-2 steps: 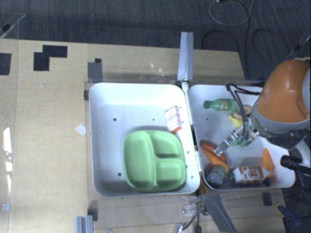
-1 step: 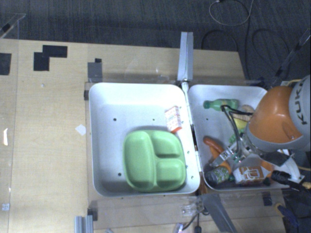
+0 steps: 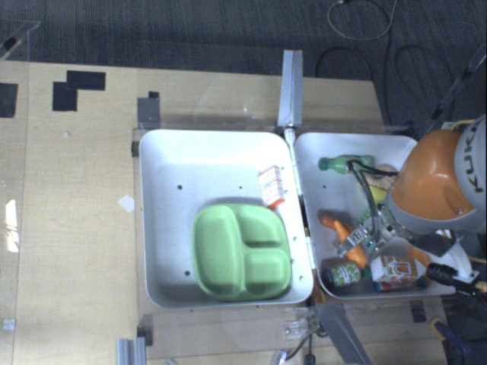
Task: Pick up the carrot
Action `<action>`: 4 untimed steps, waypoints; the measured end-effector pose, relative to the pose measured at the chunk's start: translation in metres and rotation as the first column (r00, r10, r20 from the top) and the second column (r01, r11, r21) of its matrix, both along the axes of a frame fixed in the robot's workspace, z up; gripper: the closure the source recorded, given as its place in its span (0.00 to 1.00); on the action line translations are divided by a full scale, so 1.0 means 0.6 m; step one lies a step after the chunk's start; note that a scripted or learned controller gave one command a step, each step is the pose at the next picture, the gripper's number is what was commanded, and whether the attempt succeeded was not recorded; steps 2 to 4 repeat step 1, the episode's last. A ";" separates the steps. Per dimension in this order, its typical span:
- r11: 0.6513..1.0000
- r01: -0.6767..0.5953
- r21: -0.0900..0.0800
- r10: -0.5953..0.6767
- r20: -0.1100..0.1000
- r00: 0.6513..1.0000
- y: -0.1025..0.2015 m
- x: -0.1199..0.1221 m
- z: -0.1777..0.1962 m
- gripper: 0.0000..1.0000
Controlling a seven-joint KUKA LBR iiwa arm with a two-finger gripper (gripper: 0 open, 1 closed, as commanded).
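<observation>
Camera view: 2 white bins side by side. Left bin (image 3: pixel 163 204) holds 1 green divided tray (image 3: pixel 242 251) and 1 small red-and-white packet (image 3: pixel 272 186) near the shared wall.

Right bin (image 3: pixel 319 196) holds the carrot (image 3: pixel 335 224), orange, lying just left of the gripper (image 3: pixel 364 236) and apparently touching it at its lower end. Arm (image 3: pixel 437 177) enters from the right, its orange band above the clutter.

Claw state: cannot tell. The tip is small and mixed with cables and orange shapes, so no carrot can be confirmed in its grip.

Other items in the right bin: 1 green bottle (image 3: pixel 346 163) at the far side, 1 dark can with green label (image 3: pixel 344 273) at the near edge, 1 brown-and-white bottle (image 3: pixel 397 270) beside the can. A second small orange piece sits just above the can; identity unclear.

Risks, as judged:
- Carrot lies at a slant, so the claw may close off-centre and the carrot could roll or slip out.
- Can and brown-and-white bottle crowd the spot; the claw could nudge or catch one instead.
- Carrot is near the bin wall, limiting approach.
</observation>
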State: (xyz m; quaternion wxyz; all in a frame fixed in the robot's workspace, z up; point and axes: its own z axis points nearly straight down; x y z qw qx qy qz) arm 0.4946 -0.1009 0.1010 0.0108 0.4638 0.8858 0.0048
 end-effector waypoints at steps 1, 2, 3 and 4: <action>0.995 0.096 0.002 -0.096 -0.015 0.995 0.098 0.001 0.257 1.00; 0.995 0.096 0.002 -0.096 -0.015 0.995 0.098 0.001 0.257 1.00; 0.995 0.096 0.002 -0.096 -0.015 0.995 0.098 0.001 0.257 1.00; 0.995 0.096 0.002 -0.096 -0.015 0.995 0.098 0.001 0.257 1.00</action>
